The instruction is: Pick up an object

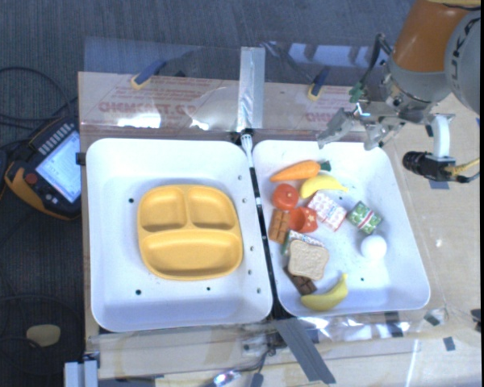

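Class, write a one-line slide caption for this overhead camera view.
Gripper open above the right bin's far rim, toy food below; yellow tray in left bin.

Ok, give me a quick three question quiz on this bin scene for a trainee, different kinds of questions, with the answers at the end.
1. True or false: the yellow tray lies in the left bin.
2. Which item lies nearest the front edge of the right bin? A) carrot B) white egg C) the banana by the bread slice
3. Fill in: the claw hovers over the right bin's ___ rim.

Key: 1 true. 2 C. 3 far.
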Robot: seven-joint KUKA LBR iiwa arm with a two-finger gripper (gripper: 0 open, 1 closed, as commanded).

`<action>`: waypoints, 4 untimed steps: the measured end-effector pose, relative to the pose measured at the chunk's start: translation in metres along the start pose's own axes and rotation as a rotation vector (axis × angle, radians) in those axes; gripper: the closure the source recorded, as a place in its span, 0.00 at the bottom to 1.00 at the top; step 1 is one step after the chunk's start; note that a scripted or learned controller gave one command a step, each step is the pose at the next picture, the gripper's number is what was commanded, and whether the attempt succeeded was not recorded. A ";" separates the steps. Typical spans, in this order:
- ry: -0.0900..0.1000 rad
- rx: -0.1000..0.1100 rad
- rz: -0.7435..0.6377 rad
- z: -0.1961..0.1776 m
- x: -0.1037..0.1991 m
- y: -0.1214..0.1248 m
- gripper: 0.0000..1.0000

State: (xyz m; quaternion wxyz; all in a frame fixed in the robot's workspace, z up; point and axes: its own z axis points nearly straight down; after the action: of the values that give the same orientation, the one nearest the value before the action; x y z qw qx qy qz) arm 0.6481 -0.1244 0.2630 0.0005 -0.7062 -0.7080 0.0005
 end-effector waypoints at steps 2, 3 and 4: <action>0.000 0.002 0.168 0.120 -0.059 -0.033 0.00; 0.006 -0.020 0.067 0.167 -0.082 -0.053 0.00; 0.000 -0.009 0.165 0.160 -0.079 -0.004 0.00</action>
State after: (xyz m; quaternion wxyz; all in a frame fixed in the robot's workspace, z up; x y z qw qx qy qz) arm 0.6437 -0.2037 0.1029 -0.0028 -0.7620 -0.6476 -0.0026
